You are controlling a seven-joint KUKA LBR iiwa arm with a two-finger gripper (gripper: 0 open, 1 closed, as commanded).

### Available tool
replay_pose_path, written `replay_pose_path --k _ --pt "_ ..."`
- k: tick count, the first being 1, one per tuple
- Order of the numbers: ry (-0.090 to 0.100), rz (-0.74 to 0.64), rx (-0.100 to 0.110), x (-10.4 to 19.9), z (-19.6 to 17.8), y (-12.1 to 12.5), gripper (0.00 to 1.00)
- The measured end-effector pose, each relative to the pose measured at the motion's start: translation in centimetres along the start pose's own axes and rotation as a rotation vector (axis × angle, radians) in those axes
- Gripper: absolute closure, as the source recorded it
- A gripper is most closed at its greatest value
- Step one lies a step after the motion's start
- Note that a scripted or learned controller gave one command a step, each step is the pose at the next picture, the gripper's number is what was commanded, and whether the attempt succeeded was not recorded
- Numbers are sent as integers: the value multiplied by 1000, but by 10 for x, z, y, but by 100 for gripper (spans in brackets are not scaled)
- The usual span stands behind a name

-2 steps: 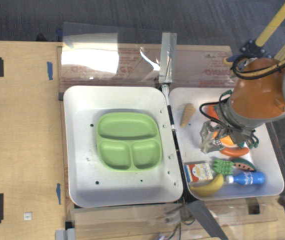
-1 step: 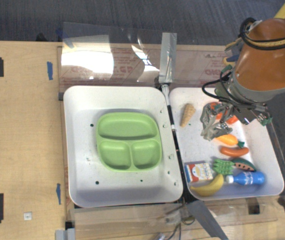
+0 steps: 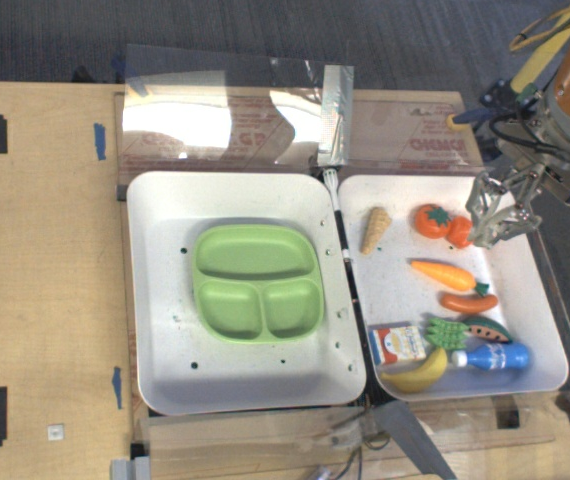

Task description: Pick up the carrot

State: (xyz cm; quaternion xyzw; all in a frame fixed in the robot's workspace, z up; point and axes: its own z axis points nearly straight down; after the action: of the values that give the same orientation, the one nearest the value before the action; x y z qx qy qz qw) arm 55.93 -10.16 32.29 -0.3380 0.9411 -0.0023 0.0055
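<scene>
The carrot [image 3: 445,273], orange with a green stub at its right end, lies flat in the middle of the right bin [image 3: 550,313]. My gripper [image 3: 497,214] hangs over the bin's upper right part, up and to the right of the carrot and apart from it. Its metal fingers [image 3: 481,204] look spread open with nothing between them. They stand just right of a red tomato [image 3: 430,220].
A red pepper [image 3: 468,304] lies right below the carrot. A cone [image 3: 374,228] is at the bin's left. A carton [image 3: 398,344], banana [image 3: 415,371], blue bottle [image 3: 490,356] and green toys [image 3: 445,330] crowd the front. The left bin [image 3: 155,298] holds a green divided plate [image 3: 258,281].
</scene>
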Motion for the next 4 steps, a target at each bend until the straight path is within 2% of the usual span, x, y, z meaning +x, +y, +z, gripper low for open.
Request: replay_pose_path --k 1,2,3,4 --pt "9 -131 -16 11 186 21 100" --pt "-1 -33 -1 7 91 73 100" --pt "1 -335 -3 47 47 52 100" --pt "5 -190 -13 3 139 124 100"
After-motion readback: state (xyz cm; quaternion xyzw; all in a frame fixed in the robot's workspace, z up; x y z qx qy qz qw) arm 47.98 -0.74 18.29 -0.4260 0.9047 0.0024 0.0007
